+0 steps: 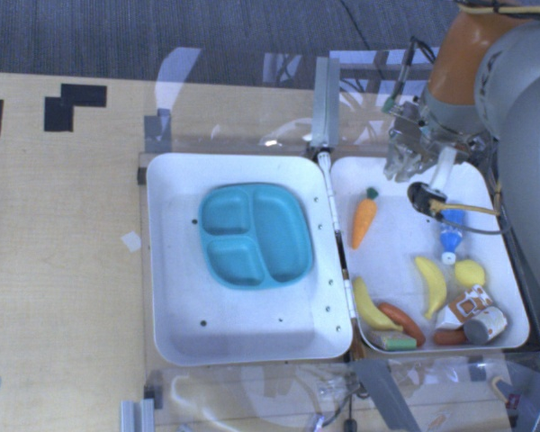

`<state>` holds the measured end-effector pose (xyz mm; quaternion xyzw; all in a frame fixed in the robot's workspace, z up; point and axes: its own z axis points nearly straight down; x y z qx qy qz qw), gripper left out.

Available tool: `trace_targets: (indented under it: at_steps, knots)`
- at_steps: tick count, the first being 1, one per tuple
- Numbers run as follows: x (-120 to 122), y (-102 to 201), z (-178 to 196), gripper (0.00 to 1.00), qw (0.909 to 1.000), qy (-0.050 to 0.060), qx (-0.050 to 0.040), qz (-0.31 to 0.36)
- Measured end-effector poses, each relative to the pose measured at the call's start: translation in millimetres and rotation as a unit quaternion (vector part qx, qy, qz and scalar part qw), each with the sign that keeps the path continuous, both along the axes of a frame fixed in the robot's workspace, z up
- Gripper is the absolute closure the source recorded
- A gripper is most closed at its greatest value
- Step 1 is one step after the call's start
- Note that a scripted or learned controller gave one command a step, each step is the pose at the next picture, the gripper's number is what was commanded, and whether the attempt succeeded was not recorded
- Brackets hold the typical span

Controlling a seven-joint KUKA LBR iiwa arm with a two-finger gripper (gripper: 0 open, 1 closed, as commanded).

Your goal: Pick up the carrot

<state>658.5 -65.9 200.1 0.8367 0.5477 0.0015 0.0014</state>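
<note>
The carrot (364, 220), orange with a small green top, lies in the right bin (383, 185) near its left wall, with the top pointing to the far side. My gripper (404, 168) hangs above the bin's far end, up and to the right of the carrot and apart from it. Its fingers stand open with nothing between them.
The left bin (175, 313) holds a blue divided plate (254, 235). The near half of the right bin holds two bananas (431, 285) (371, 306), a lemon (470, 273), a blue bottle (450, 239), sausages (403, 320), a small carton (469, 302) and a grey can (482, 327).
</note>
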Motion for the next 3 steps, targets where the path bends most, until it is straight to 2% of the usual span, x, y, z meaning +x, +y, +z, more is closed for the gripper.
trace_targets:
  at_steps: [1,2,3]
  knots:
    - [11.4,-47.8,21.9,1.0,0.9979,-0.001,-0.0007,0.064]
    - [-34.4,25.7,13.1,1.0,0.9999,0.0,0.0005,0.016]
    - [0.8,42.5,75.5,1.0,0.9916,-0.001,-0.0003,0.129]
